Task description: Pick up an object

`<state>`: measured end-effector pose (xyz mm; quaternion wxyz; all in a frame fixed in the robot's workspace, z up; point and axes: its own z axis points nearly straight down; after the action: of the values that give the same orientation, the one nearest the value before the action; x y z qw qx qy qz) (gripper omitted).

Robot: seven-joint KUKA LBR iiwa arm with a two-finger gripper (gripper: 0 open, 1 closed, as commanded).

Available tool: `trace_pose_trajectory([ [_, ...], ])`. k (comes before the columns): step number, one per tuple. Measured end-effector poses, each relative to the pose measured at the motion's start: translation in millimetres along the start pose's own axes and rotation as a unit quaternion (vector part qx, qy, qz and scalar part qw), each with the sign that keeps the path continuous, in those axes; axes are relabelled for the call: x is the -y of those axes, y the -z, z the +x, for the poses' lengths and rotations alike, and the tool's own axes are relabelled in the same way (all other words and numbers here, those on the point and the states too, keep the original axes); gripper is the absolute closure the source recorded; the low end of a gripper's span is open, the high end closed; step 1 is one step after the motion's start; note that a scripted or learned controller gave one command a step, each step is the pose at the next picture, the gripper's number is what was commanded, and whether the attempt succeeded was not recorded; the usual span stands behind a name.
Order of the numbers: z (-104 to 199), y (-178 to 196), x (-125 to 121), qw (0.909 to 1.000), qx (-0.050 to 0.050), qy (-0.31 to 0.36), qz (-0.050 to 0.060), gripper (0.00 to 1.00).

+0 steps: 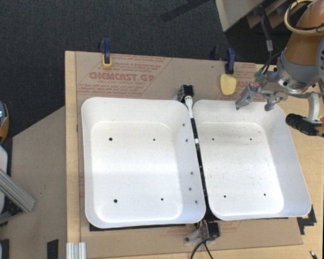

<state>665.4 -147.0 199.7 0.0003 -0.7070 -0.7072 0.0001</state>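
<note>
Overhead, from the camera view: gripper point(257, 99) hanging over the far edge of the right bin point(288, 157), fingers point(242, 102) spread wide with nothing between them. Only one pickable thing apparent: a small yellow object point(228, 84), lying outside both bins on the brown board point(71, 149), just beside the gripper on its left and slightly farther back, close under a blue clamp point(229, 59). Long axis hard to judge at this size; roughly upright in the picture, perhaps. Left bin point(92, 150) well apart, beyond the object. Likely need: a short sideways shift toward the object, past the bin rim, then a descent. Risk: clamp crowding the fingers.
</note>
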Motion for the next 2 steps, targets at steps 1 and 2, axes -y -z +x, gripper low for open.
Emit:
trace_pose_trajectory([
  [1,13.7,-121.7,58.1,1.0000,-0.002,-0.001,0.005,0.00],
  [2,12.0,-104.1,53.4,1.0000,0.001,-0.001,-0.002,1.00],
])
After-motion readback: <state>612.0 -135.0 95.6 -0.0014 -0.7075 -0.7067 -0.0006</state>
